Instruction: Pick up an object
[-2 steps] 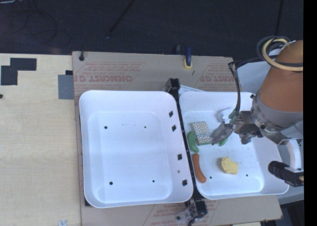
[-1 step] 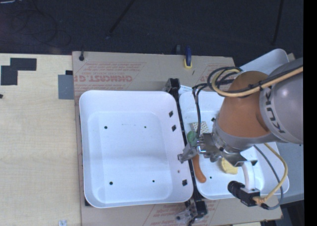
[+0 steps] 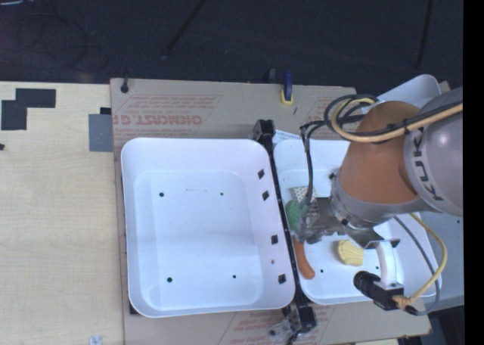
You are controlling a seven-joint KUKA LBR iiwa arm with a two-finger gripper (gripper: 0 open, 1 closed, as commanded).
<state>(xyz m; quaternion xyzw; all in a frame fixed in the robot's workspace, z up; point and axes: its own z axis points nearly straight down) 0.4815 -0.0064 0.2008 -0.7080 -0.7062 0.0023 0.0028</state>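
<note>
I'm reading this as the reach/descend step: the arm [image 3: 378,162] is down over the right bin [image 3: 412,294], and the gripper [image 3: 310,219] sits low at that bin's left wall, near the divider clips [image 3: 274,207]. I can't tell from here whether the gripper is spread or pinched; the wrist and its metal parts blur together, and nothing is visibly held, so I'm not calling a grasp.

Candidate targets, all placed relative to the right bin:
- green object [image 3: 293,209], against the bin's left wall, touching or just beside the gripper. Likely the current target.
- orange-red carrot-like piece [image 3: 304,259], along the left wall, toward the near edge, just below the gripper.
- yellow lump [image 3: 350,253], mid-bin, near the wrist, apart from the other two.

Count: two bins, three loose objects seen, one of each. The wrist may hide more.

The left bin [image 3: 144,222] sits beside the right bin.

Next move, my judgement: confirm that the gripper straddles the green piece, pinch, lift straight up. Risk is the wall blocking one side.
</note>
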